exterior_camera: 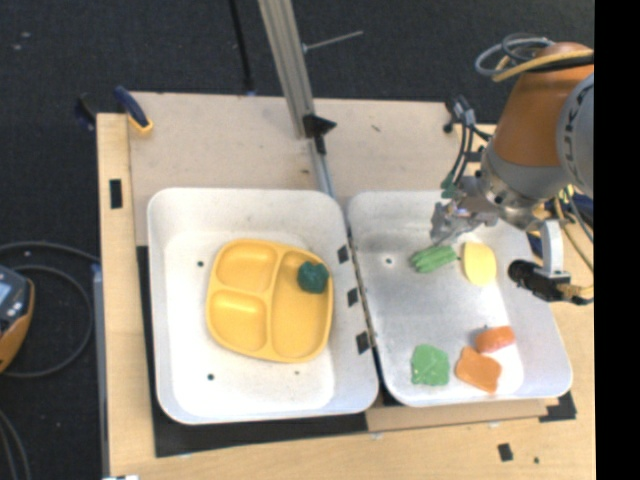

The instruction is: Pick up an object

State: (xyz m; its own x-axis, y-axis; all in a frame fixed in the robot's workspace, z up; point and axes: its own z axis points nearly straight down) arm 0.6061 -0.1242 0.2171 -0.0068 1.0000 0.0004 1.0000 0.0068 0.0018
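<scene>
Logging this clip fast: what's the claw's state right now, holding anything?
Claw: open or shut cannot be told; it sits just above the green object in the right bin, nothing visibly held.

No legible text or labels.

Two white bins (pixel 180 268), one yellow tray (pixel 250 313), three green items (pixel 431 365), two orange (pixel 478 369), one yellow (pixel 479 263)
</scene>
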